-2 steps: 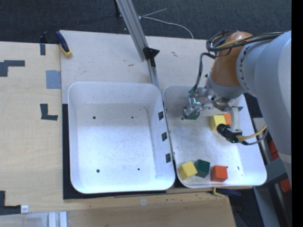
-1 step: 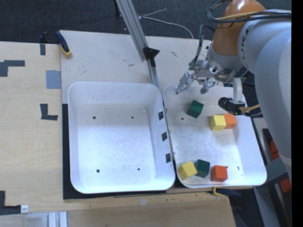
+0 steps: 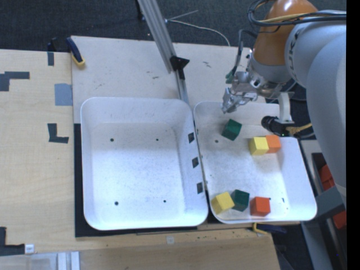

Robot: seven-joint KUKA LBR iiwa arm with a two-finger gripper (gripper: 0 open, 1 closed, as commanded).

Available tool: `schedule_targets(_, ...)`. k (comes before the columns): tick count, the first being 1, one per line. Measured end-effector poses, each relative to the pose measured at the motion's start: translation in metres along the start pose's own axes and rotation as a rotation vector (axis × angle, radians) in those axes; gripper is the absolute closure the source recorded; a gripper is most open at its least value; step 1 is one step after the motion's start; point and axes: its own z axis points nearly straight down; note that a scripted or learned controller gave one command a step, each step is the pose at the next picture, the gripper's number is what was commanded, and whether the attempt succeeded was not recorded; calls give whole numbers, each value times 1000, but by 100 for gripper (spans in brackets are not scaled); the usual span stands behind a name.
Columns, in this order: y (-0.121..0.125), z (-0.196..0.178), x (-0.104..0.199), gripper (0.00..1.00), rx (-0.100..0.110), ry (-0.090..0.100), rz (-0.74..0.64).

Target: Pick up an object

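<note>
The right bin (image 3: 292,179) holds several small cubes. A dark green cube (image 3: 231,130) lies near its back left corner. A yellow cube (image 3: 258,145) and an orange cube (image 3: 273,143) touch each other at mid right. Along the front edge sit a yellow cube (image 3: 223,201), a second green cube (image 3: 241,199) and a red-orange cube (image 3: 260,206). My gripper (image 3: 229,107) hangs over the back left corner of this bin, just behind the dark green cube and apart from it. I see no cube in it.
The left bin (image 3: 90,151) stands beside the right one, their rims meeting in the middle. A slanted metal rail (image 3: 160,30) runs from the top down to the bins' shared back corner. The grey arm (image 3: 315,55) fills the upper right.
</note>
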Motion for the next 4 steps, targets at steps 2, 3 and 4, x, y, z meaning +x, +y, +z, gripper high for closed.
schedule_targets(2, -4, 85, -31, 0, -22, -3, 1)
schedule_targets(3, -8, 91, -30, 0, -26, -5, 2)
schedule_targets(4, -7, 79, -30, 100, -31, -6, 1)
